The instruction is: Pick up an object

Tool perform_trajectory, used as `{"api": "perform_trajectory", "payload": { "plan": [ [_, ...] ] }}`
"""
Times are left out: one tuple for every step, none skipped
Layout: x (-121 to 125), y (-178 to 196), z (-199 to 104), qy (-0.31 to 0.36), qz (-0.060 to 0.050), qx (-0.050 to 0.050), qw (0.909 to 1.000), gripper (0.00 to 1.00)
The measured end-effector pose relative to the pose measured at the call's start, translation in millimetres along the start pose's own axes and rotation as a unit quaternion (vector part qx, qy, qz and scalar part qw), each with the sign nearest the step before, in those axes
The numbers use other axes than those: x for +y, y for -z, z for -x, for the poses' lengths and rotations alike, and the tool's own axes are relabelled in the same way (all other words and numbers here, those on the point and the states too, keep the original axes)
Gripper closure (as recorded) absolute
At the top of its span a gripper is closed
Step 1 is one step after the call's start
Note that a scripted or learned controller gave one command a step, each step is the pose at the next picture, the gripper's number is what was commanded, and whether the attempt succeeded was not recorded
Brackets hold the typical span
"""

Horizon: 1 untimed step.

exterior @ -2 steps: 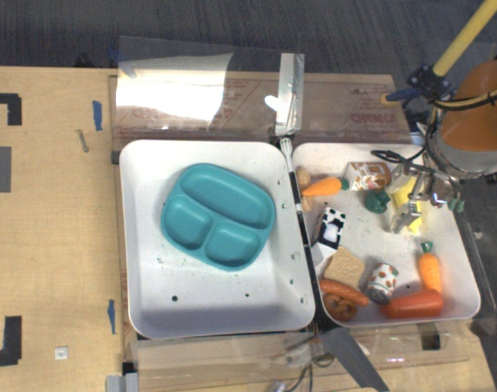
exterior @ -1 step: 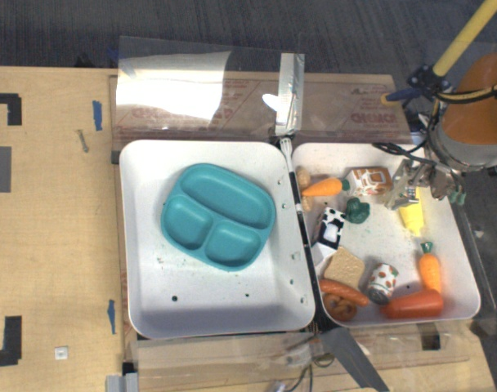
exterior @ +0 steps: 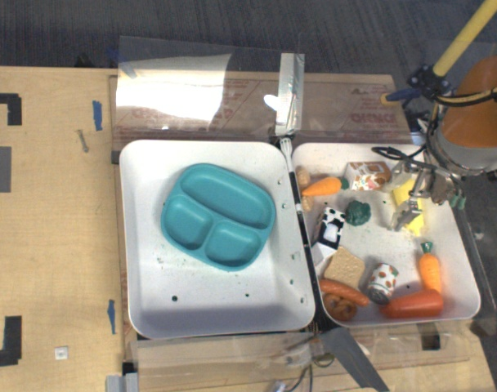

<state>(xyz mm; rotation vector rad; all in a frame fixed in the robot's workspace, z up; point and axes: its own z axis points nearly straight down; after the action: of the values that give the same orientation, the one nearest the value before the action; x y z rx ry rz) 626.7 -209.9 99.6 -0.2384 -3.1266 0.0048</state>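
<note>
Gripper [exterior: 412, 211] hung directly over yellow block [exterior: 409, 205] in right bin [exterior: 469, 288]; finger opening could not be determined.

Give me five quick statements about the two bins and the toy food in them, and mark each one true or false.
1. The teal divided plate lies in the left bin. True.
2. The right bin holds only a single carrot. False: it holds many items, among them a carrot near its top left corner and another carrot at its right side.
3. The gripper hangs over the right bin, above a yellow piece. True.
4. The slice of toast sits on the teal divided plate. False: it lies in the right bin, near the lower left.
5. The teal divided plate has food in its compartments. False: they show bare.
</note>
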Motion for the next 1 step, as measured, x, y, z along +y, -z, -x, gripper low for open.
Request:
{"api": "perform_trajectory", "payload": {
  "plan": [
    [-2.3,-10.4,-10.1,-0.064,0.004,-0.004,0.9979,0.00]
  ]
}}
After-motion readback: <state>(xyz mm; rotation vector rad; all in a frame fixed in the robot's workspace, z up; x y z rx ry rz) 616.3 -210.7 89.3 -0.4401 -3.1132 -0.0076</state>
